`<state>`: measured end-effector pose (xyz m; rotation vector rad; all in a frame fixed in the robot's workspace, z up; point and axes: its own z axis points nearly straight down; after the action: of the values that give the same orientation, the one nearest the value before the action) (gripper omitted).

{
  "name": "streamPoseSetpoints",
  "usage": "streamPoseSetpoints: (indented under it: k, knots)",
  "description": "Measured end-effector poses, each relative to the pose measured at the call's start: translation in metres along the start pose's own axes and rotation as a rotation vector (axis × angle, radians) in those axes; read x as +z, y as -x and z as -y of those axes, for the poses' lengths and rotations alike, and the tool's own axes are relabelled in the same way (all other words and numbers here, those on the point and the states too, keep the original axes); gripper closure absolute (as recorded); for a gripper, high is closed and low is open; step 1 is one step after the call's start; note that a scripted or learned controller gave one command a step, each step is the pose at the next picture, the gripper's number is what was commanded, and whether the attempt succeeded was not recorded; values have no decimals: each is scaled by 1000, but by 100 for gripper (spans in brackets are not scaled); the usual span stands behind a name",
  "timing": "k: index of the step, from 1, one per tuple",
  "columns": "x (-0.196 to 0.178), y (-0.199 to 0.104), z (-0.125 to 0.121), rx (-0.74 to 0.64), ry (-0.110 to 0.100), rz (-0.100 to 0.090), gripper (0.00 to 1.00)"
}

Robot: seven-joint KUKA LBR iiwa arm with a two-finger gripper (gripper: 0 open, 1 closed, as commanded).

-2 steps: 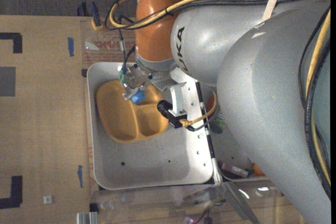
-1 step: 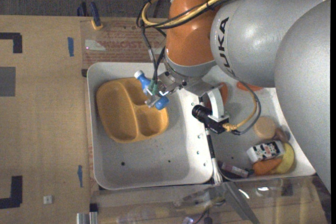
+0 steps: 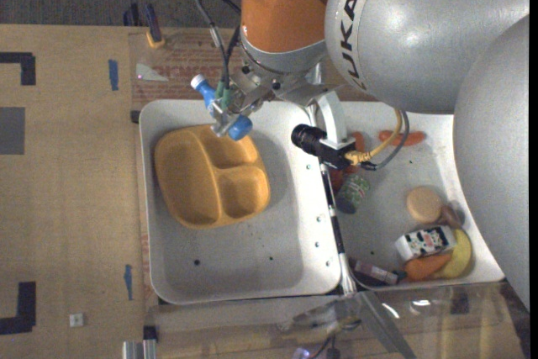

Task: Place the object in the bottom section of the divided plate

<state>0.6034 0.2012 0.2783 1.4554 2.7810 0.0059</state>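
The divided plate (image 3: pixel 210 176) is yellow-orange and lies in the upper part of the left bin (image 3: pixel 252 273). It has one large section on the left and two smaller ones on the right. My gripper (image 3: pixel 220 107) hangs over the plate's upper right rim. Its two blue-tipped fingers (image 3: pixel 239 129) stand well apart, so it is open. A small grey-green bit shows between them; I cannot tell whether it is an object or part of the gripper. All the plate's sections look bare.
The right bin (image 3: pixel 382 235) holds a green-patterned cup (image 3: pixel 355 189), a tan disc (image 3: pixel 424 203), a white carton (image 3: pixel 424 242), an orange carrot (image 3: pixel 427 266) and a banana (image 3: pixel 460 258). The arm's large grey body (image 3: pixel 420 21) covers the right bin's upper part.
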Motion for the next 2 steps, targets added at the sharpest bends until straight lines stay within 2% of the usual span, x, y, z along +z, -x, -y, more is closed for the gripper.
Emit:
streamPoseSetpoints:
  k: [1, 2]
  knots:
    - [15, 10, -18, -56, 1, 2, 100]
    - [-16, 26, 49, -8, -3, 0, 100]
